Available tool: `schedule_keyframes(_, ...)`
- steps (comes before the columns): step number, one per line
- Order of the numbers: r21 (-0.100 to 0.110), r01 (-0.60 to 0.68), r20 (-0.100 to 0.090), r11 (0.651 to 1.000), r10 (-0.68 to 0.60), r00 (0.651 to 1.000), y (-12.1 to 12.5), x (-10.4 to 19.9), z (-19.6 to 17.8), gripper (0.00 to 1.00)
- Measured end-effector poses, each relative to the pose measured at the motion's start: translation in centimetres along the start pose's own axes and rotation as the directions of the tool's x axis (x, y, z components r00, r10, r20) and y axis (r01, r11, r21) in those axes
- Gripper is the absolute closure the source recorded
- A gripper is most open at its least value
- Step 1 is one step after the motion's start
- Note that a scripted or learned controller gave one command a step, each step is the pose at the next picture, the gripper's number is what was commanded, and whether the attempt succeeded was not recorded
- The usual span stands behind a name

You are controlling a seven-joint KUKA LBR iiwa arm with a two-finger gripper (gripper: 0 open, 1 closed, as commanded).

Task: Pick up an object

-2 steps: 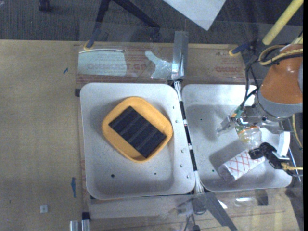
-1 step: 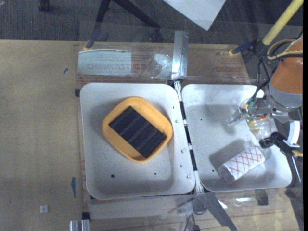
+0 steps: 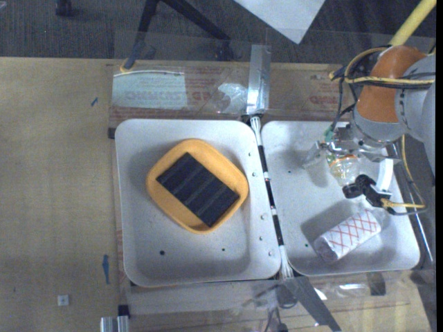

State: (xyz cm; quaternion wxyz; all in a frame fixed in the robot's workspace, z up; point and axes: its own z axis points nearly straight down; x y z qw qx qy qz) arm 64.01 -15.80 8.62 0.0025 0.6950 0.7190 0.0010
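In the left bin lies a yellow-orange rounded pad with a dark ribbed panel. The right bin holds a white roll with a red lattice pattern near its front. A small clear plastic item rests near that bin's back. My gripper hangs low over the back of the right bin, just right of the clear item and above a glinting clear piece. The grey wrist with its orange band covers much of the gripper from above.
A black and white fitting with cables sticks out of the arm above the roll. A metal bracket and a crumpled clear bag lie behind the bins. A chair base stands on the floor beyond the bench.
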Motion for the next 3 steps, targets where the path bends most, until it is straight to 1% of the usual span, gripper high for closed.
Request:
schedule_keyframes(1,0.0,0.249,0.0,0.968,-0.249,0.968,-0.5,-2.6,0.0,0.0)
schedule_keyframes(2,-0.004,0.248,0.003,0.969,-0.248,0.969,-0.4,-2.7,-1.1,1.0)
schedule_keyframes(3,0.002,0.305,-0.002,0.952,-0.305,0.952,-2.0,3.3,-11.2,1.0)
